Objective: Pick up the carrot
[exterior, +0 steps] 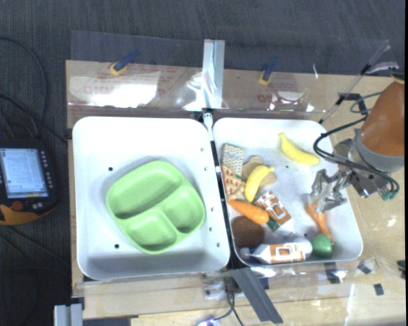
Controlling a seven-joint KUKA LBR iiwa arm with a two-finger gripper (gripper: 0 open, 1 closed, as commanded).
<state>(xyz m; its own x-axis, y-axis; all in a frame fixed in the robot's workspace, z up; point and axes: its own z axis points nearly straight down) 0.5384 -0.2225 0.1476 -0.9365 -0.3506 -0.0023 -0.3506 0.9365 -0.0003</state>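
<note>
In the right bin [340, 138] there are two orange carrot-like pieces. A thin carrot [318, 221] lies near the right wall, its green top [321, 245] toward the front corner. A thicker orange carrot [249, 211] lies near the bin's left side. My gripper [326, 193] hangs at the thin carrot's upper end, just above it, and looks open with nothing between the fingers. The orange-banded arm [387, 124] comes in from the right.
The right bin also holds two bananas [298, 150] [257, 180], a waffle-like cracker [232, 159], a brown round item [247, 231], a small box [273, 207] and a white bottle [280, 252]. A green divided plate [155, 204] sits in the left bin [88, 182].
</note>
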